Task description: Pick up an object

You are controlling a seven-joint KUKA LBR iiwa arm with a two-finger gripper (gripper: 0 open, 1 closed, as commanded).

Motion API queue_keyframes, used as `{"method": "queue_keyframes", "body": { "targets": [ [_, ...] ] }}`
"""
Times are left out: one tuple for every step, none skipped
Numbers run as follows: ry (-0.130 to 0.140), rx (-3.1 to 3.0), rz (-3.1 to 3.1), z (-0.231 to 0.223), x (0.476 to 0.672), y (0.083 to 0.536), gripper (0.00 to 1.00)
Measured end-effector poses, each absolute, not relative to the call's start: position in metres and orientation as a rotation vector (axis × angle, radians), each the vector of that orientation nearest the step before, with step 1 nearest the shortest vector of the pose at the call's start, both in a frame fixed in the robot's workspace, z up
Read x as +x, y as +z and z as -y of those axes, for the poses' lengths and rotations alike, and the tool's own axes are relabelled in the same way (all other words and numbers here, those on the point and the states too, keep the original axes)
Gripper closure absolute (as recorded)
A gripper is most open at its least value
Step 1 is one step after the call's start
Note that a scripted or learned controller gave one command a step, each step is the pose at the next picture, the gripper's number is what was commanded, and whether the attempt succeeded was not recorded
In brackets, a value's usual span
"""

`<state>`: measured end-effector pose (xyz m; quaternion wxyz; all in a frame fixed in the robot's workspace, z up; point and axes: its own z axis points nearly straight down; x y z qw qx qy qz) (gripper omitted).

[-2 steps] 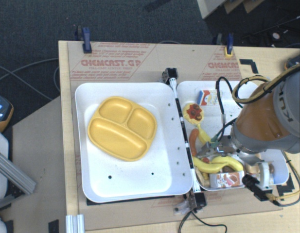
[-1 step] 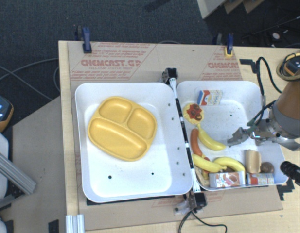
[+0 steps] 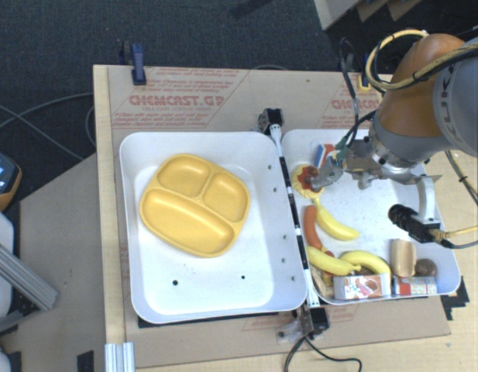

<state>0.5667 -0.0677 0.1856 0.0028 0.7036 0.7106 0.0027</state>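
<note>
My gripper [image 3: 341,174] hangs low over the upper part of the right bin [image 3: 368,217], under the orange wrist band. Just to its left lies a red and yellow toy [image 3: 306,180], and a blue, red and white item [image 3: 324,154] sits at the bin's top edge. Below the gripper lie a yellow banana [image 3: 336,225], an orange-red sausage [image 3: 312,228], and two more bananas [image 3: 331,262] [image 3: 369,261]. I see nothing held in the gripper.
The left bin [image 3: 149,285] holds a yellow divided plate [image 3: 194,204]. Along the right bin's front edge stand a small carton [image 3: 357,287], a red box [image 3: 414,287], a tan block [image 3: 401,256] and a dark round piece [image 3: 426,267]. A black clamp [image 3: 413,222] sticks out from the arm.
</note>
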Motion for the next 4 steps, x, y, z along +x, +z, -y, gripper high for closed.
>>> {"method": "queue_keyframes", "body": {
  "targets": [
    [-0.004, 2.223, -2.229, 0.026, 0.501, 0.184, 0.00],
    [0.003, 2.218, -2.216, 0.060, 0.557, 0.185, 0.00],
    [0.007, 2.229, -2.209, 0.098, 0.491, 0.084, 0.00],
    [0.010, 2.217, -2.213, 0.097, 0.494, 0.099, 1.00]
  ]
}}
